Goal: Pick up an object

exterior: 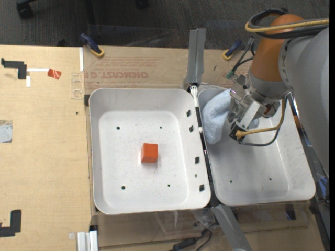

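A small orange-red cube (149, 153) rests near the middle of the left bin (104, 192). A crumpled pale blue cloth (213, 117) lies in the far left corner of the right bin (272, 184), against the divider. My gripper (233, 114) is down in the right bin at the cloth's right edge, and the cloth appears to touch it. The grey wrist with the orange band (269, 51) hangs above it and hides the gripper's tip.
Both bins sit on a cardboard sheet (131, 69). A wooden bench top (36, 140) stretches to the left, with a small red piece (54, 73) and black brackets on it. The arm's body (314, 88) covers the right bin's far right side.
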Controlling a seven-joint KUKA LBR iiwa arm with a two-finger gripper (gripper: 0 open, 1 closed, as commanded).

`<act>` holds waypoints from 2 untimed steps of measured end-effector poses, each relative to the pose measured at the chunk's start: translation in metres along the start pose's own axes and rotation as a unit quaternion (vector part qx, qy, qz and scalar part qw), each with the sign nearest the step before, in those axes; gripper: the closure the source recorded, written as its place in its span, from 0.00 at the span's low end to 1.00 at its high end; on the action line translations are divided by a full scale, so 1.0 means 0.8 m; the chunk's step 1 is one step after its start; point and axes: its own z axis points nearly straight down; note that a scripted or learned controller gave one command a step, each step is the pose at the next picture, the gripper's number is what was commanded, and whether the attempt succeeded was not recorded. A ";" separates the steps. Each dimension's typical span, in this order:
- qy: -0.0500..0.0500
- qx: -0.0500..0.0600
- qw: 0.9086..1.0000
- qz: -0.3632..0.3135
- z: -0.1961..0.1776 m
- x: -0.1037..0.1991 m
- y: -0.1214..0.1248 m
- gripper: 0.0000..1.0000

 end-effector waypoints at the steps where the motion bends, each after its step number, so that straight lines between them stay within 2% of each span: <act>1: 0.000 0.000 0.999 -0.050 0.000 0.008 0.006 1.00; 2: 0.000 0.001 0.988 -0.155 0.001 -0.017 0.006 1.00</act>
